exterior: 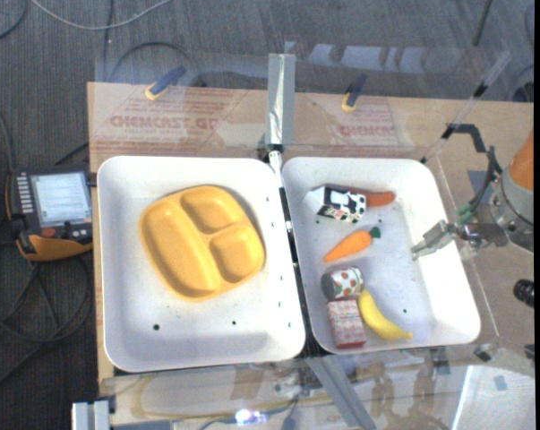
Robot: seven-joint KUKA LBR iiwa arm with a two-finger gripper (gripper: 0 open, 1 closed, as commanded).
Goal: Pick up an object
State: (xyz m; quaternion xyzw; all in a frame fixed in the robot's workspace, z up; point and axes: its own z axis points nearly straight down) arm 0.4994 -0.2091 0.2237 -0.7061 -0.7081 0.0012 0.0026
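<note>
I see the hand (428, 242) over the right bin's (449, 330) right side, and I cannot tell how it is set. Nothing sits in it. The carrot (351, 245) lies well to its left, near the bin's middle. Beyond the carrot sits a black-and-white cow toy (342, 204) touching a second carrot (380, 199). Nearer than the carrot stand a spotted can (342, 282), a red box (346, 322) and a banana (381, 319). The left bin (126, 330) holds a yellow divided plate (202, 240).
</note>
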